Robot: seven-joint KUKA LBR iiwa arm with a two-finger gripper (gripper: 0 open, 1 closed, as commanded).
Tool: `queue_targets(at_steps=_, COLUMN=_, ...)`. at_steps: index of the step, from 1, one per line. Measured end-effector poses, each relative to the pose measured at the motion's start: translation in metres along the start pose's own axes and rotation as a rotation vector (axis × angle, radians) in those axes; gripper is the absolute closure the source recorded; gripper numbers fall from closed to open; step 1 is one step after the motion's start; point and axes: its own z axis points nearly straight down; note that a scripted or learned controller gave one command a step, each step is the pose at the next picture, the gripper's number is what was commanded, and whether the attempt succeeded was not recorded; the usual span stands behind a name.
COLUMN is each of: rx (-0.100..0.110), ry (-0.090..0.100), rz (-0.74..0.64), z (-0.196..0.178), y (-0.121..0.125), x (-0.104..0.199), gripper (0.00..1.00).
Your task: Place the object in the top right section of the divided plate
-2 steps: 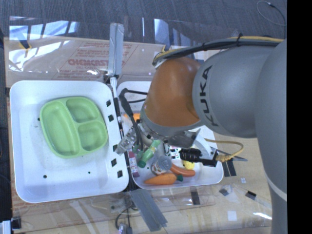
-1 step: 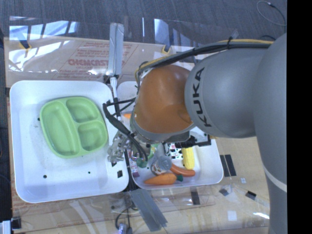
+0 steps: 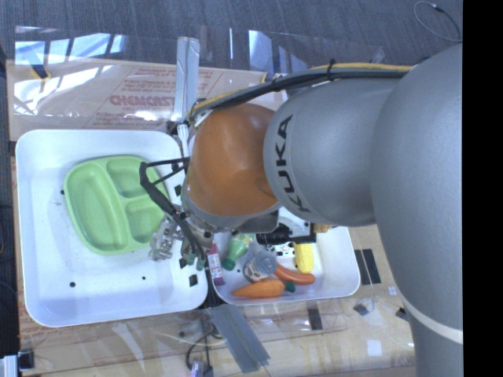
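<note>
A light green divided plate [image 3: 106,203] lies in the left white bin [image 3: 47,289], with three sections. My gripper [image 3: 165,242] hangs over the plate's lower right edge, near the wall between the two bins. The grey arm with its orange band covers most of the right bin [image 3: 342,281]. Toy foods show at that bin's front: an orange carrot [image 3: 258,290], a yellow corn cob [image 3: 304,255], a green piece [image 3: 237,249] and a red-and-white bottle [image 3: 214,261]. I see nothing clearly between the fingers.
A clear plastic sheet with red lettering [image 3: 134,93] lies behind the bins. Grey tape strips [image 3: 240,336] hold the bench covering in front. Black cables [image 3: 157,187] loop off the wrist over the plate.
</note>
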Motion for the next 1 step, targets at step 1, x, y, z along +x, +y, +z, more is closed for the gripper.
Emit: queue_targets(at_steps=1, rx=0.000, ry=0.000, rz=-0.004, z=-0.0098, y=0.0003, x=-0.0007, gripper=1.00)
